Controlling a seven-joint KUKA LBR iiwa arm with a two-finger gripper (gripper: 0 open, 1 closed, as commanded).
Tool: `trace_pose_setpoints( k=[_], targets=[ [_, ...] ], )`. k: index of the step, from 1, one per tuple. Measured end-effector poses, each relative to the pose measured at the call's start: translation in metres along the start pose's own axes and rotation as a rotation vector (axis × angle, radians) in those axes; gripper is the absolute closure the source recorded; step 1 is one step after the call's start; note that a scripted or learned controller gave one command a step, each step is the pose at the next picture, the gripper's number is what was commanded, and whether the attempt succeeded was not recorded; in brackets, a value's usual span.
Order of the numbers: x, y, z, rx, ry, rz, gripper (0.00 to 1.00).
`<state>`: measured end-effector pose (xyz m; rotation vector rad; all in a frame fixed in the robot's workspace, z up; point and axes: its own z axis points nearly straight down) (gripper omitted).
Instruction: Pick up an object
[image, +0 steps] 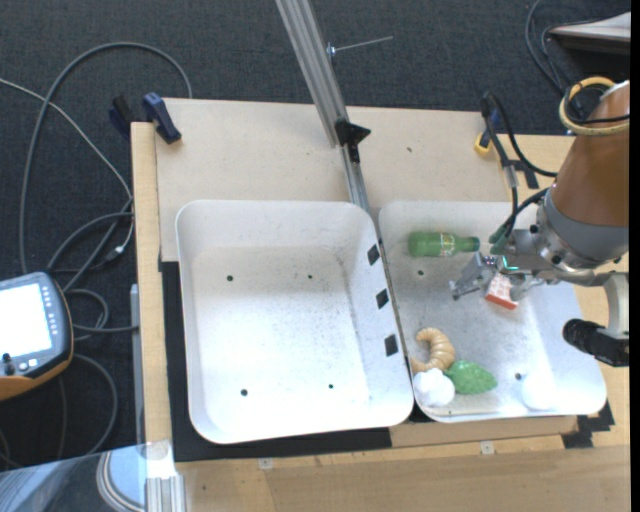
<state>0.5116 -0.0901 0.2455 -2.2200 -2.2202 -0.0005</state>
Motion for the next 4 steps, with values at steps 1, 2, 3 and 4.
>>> trace_pose_setpoints(
  k=[1, 2, 3, 4],
  targets=[
    [-0.002, 0.007, 0.059, 0.008, 0.001, 0.001, 0.0],
    [0.002, 0.011, 0.103, 0.007, 0.001, 0.0, 0.0],
    [0.002, 0.01, 0.156, 0.007, 0.001, 0.0, 0.0],
    [0.002, 0.012, 0.142, -0.001, 0.0, 0.001, 1.0]
  ],
)
